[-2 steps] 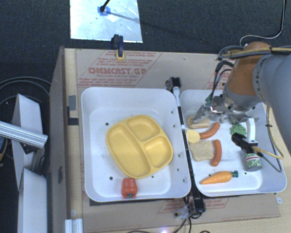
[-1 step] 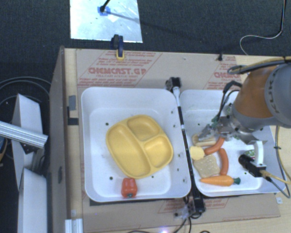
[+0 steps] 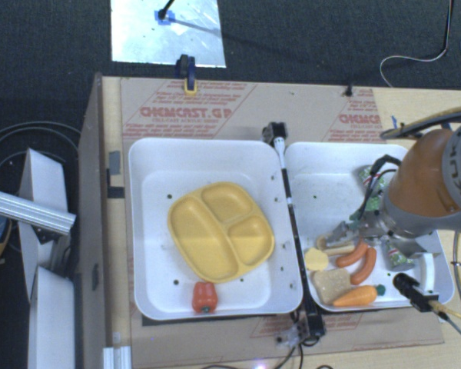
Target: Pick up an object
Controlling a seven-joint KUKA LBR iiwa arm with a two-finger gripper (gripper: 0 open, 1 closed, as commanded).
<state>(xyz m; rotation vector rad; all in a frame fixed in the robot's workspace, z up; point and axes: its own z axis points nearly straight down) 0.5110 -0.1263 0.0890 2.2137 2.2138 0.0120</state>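
Arm: grey with an orange band (image 3: 422, 177), reaching in from the right over the right bin (image 3: 323, 171).
Gripper (image 3: 352, 233): low over the right bin, just above the cluster of food items; the state of the fingers cannot be told, and nothing is seen held between them.
Right bin contents: two sausages (image 3: 358, 257) lying side by side, a carrot (image 3: 355, 297) at the near wall, a pale bread slice (image 3: 330, 283) touching the carrot, a round yellow piece (image 3: 316, 259) just beside the divider.
Left bin (image 3: 154, 206): a yellow compartment tray (image 3: 219, 231) near the middle, tilted diagonally; a red pepper (image 3: 204, 297) at the near wall, apart from the tray.
Worktop (image 3: 238, 106): brown board with red lettering beneath both bins.
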